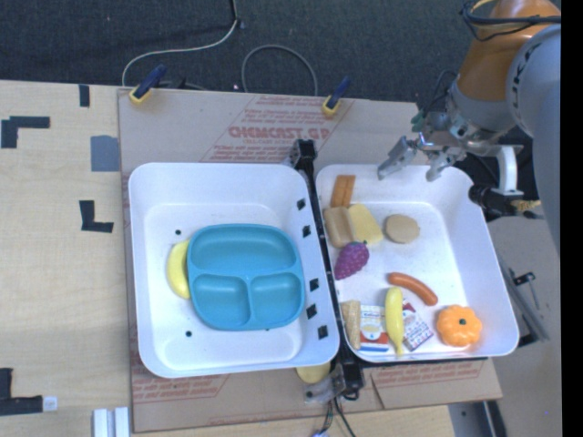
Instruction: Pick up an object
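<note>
My gripper [416, 161] hangs open above the far edge of the right bin [474, 244], its two fingers spread and nothing between them. Below it in that bin lie an orange block [342, 190], a tan bread piece [336, 227], a yellow cheese wedge [365, 223], a round brown cookie [401, 228], purple grapes [352, 259], a red sausage [412, 288], a banana [393, 318], a small carton [372, 326] and an orange pumpkin [457, 326].
The left bin [150, 244] holds a blue divided plate [244, 275] with a yellow item [177, 269] partly under its left side. A black divider clip row [314, 253] runs between the bins. Cables and clamps lie beyond the cardboard's far edge.
</note>
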Controlling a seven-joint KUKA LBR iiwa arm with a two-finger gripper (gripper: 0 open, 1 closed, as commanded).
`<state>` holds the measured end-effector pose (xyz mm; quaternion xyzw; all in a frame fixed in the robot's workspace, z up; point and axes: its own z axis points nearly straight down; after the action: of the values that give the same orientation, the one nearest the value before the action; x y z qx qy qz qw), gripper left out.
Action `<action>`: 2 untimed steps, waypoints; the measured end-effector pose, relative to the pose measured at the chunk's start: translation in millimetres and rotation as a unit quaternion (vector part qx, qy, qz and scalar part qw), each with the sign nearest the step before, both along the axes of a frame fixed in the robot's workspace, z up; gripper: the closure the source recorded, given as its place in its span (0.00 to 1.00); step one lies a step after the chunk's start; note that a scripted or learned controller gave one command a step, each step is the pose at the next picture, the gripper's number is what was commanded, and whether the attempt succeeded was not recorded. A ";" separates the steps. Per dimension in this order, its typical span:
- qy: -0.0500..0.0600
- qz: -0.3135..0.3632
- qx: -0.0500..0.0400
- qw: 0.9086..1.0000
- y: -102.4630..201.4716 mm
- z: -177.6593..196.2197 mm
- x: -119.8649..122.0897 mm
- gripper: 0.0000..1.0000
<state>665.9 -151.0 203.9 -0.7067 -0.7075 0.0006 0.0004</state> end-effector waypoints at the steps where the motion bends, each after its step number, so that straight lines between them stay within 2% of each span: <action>1: 0.005 0.001 0.002 1.000 53.7 -48.5 -72.9 0.00; 2: -0.003 0.000 -0.001 1.000 55.8 -121.4 -88.7 0.00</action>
<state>577.2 -95.2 82.4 -0.7066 -0.7076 -0.0002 -0.0024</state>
